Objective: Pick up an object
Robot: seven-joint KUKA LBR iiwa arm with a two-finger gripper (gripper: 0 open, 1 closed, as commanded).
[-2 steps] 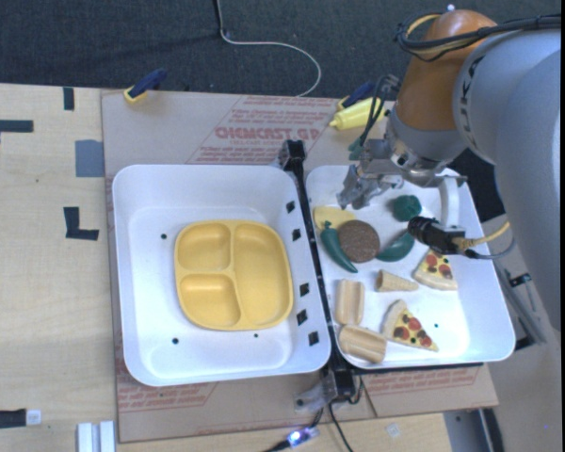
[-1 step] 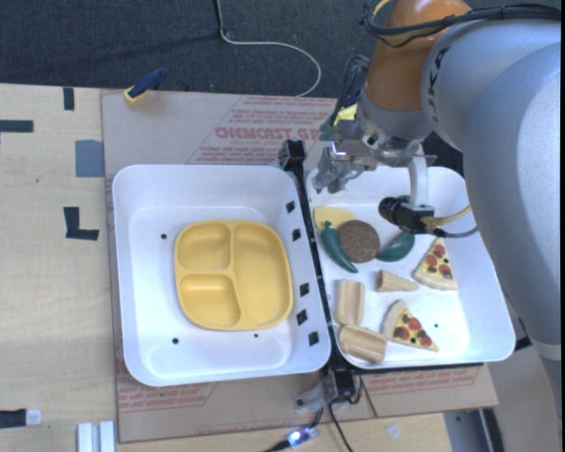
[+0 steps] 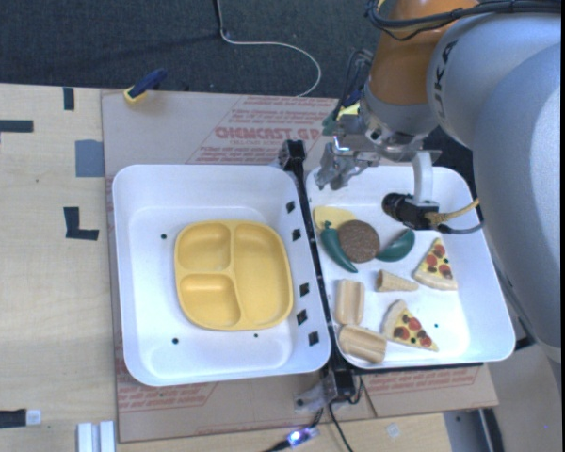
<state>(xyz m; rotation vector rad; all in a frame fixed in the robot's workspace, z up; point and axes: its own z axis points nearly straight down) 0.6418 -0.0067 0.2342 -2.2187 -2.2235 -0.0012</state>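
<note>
Since any object counts, the pick turns on what lies closest to the gripper. Near to far in the right bin (image 3: 494, 342):

- **Near-left corner:** two bread rolls (image 3: 362, 344), one lying left-right and the other just beyond it with its long axis near-far. A pizza slice (image 3: 410, 329) sits to their right.
- **Further back:** a small tan wedge (image 3: 394, 281), and a second pizza slice (image 3: 436, 266) by the right wall.
- **Mid row:** a brown round patty (image 3: 360, 240), with a dark green pepper (image 3: 338, 250) touching its left edge and a green pod (image 3: 397, 245) at its right. A yellow piece (image 3: 328, 217) pokes out just far of the patty, by the left wall.
- **Left bin (image 3: 132, 252):** a yellow divided plate (image 3: 234, 275), level with this row and well apart from the gripper.

The gripper (image 3: 336, 177) hangs over the right bin's far-left corner with no object seen in it. I can't tell from this angle whether it's open or closed.

The closest candidates are just on its near side, the yellow piece first and then the patty. My read is a short shift toward near, then a descent. The pepper's long axis runs roughly near-far, and it's crowded against the patty, so there's a risk of touching both.
</note>
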